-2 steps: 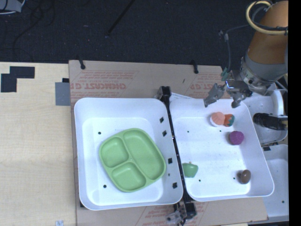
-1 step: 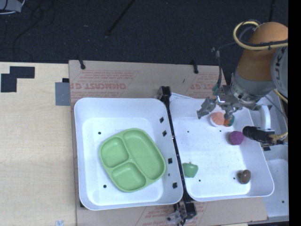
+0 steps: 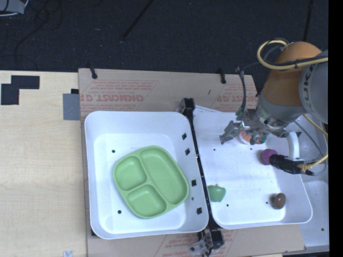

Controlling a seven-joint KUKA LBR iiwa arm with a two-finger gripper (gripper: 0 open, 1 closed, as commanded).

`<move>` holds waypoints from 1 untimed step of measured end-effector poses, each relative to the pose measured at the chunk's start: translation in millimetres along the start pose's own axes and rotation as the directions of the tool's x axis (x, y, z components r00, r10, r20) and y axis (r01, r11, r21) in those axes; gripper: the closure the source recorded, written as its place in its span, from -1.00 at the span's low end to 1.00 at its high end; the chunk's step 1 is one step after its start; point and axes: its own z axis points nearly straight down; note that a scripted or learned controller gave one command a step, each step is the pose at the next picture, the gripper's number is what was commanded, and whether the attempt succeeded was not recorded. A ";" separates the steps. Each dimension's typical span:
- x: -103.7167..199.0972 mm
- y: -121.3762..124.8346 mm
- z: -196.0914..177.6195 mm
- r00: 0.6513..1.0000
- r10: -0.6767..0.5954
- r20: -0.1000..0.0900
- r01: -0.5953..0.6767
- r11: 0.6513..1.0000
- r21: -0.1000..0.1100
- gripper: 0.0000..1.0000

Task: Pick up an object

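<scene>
To the right of the black divider strip (image 3: 194,154) that runs between the two shallow white plastic bins, my two-finger gripper (image 3: 229,134) hangs over the far part of the right bin (image 3: 252,218). It sits at the end of my grey arm with its orange band (image 3: 286,79), a little way off the strip. From this slanted overhead view I cannot tell whether the gripper is wide or narrow, nor whether it has hold of anything. Just beside it, on the side away from the divider strip, lies a small orange-and-white object (image 3: 251,137), partly hidden under my wrist, so I cannot make out its shape. Farther from the strip sits a small magenta ball (image 3: 267,156), apart from the orange-and-white object. Farthest from the strip, toward the near wall of that bin, rests a small brown round object (image 3: 277,200), alone on the white floor. A small pale green lump (image 3: 216,193) lies just beside the strip on the same side, toward the near end. On the other side of the divider strip, the left bin (image 3: 96,143) holds a light green plastic plate with three compartments (image 3: 151,182), lying flat, with its rim near the strip but not touching it. A brown cardboard sheet with red print (image 3: 134,92) lies under both bins and shows beyond the far end of the strip.
</scene>
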 end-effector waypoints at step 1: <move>-7.8 -6.1 52.1 1.000 0.000 0.000 0.000 1.000 0.000 -1.00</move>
